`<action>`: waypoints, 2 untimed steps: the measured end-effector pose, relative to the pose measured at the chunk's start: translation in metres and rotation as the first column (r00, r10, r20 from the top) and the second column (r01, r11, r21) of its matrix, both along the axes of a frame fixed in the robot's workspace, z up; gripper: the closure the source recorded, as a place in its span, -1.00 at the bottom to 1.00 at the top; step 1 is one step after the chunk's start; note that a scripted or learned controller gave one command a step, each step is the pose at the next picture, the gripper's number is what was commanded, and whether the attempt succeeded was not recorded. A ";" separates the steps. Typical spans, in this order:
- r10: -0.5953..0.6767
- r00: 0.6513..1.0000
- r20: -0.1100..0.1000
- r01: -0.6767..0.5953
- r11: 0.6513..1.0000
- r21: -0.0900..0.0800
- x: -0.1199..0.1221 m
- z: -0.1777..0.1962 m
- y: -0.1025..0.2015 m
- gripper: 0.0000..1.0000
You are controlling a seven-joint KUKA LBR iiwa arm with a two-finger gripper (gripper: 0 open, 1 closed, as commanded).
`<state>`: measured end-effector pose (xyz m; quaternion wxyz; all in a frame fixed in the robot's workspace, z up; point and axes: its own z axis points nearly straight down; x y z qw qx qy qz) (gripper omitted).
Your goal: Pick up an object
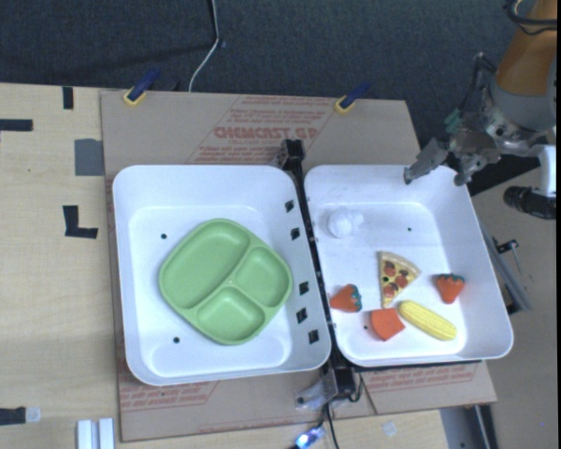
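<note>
You will find one legible marking: red printing on the cardboard sheet (252, 129) under the two bins, along its far edge. It reads "CHEMCAST GP" (mirrored or inverted from this viewpoint, so treat the reading as approximate). Smaller red lines of print around it, and further red print at the sheet's near edge, are too small to read.
</note>
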<state>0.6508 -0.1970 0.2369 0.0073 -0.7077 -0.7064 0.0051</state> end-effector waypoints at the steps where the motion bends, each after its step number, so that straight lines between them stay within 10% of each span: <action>1: 0.004 1.000 0.012 -0.004 1.000 -0.003 0.002 0.009 0.001 -1.00; 2: 0.005 1.000 0.009 -0.005 1.000 -0.003 0.012 -0.049 0.004 -1.00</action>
